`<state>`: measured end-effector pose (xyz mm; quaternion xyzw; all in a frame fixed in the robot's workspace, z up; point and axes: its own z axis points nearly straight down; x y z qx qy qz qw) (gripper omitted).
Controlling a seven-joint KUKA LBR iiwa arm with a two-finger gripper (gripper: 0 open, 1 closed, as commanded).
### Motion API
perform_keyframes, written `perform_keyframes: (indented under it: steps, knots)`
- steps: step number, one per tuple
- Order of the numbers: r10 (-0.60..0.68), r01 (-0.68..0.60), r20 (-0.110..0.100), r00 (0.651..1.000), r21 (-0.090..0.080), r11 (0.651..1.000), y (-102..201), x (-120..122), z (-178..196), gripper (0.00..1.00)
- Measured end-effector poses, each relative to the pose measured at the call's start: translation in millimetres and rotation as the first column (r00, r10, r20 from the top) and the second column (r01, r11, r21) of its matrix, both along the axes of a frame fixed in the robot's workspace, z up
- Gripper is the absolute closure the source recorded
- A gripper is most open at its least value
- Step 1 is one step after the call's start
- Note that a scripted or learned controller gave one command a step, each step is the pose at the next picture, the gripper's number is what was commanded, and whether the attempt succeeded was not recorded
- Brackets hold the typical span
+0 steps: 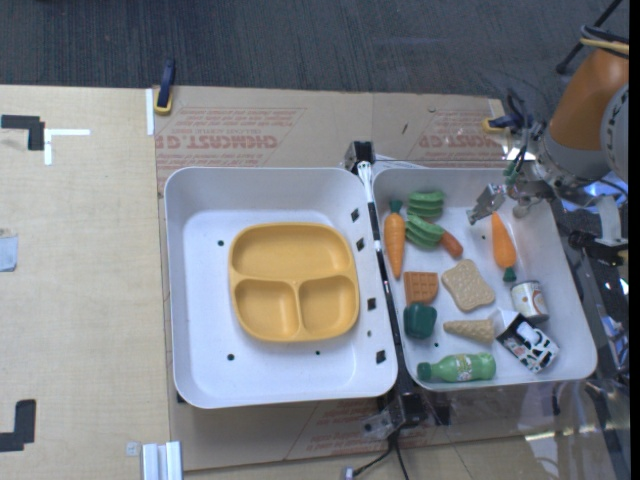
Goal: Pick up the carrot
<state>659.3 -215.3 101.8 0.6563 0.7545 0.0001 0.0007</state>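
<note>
Two shallow white bins side by side on the bench: left bin (190, 298) holding a yellow divided plate (294, 279), right bin (578, 313) crowded with toy food

Carrot (394, 243) with a green top lying lengthwise against the right bin's 9 o'clock wall, leafy end toward 12 o'clock. Second carrot (503, 240), plainer, toward 2 o'clock in the same bin, tilted slightly

Gripper (503, 208) hanging at the bin's 1 o'clock corner, just at 12 o'clock of the second carrot; fingers spread apart, grasping nothing, not clearly touching the carrot. Orange-banded arm (585, 103) entering from 2 o'clock

Between the two carrots, green leafy pieces (425, 218). Below these, a waffle square (421, 287) and a bread slice (468, 285) side by side. Dark green pepper (419, 319) at 6 o'clock of the waffle, a pale wedge (470, 329) beside it. Green bottle (457, 368) on its side along the 6 o'clock wall. Small can (527, 298) and a black-and-white carton (527, 345) toward 4 o'clock
</note>
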Motion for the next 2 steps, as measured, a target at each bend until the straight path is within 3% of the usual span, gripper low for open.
perform_keyframes:
  steps: [1, 2]
  knots:
    - [0.003, -0.003, 0.002, 1.000, -0.003, 1.000, 0, 1, 10, 1.00]
    - [0.040, -0.040, -0.002, 0.999, -0.001, 0.999, 41, -53, 66, 1.00]
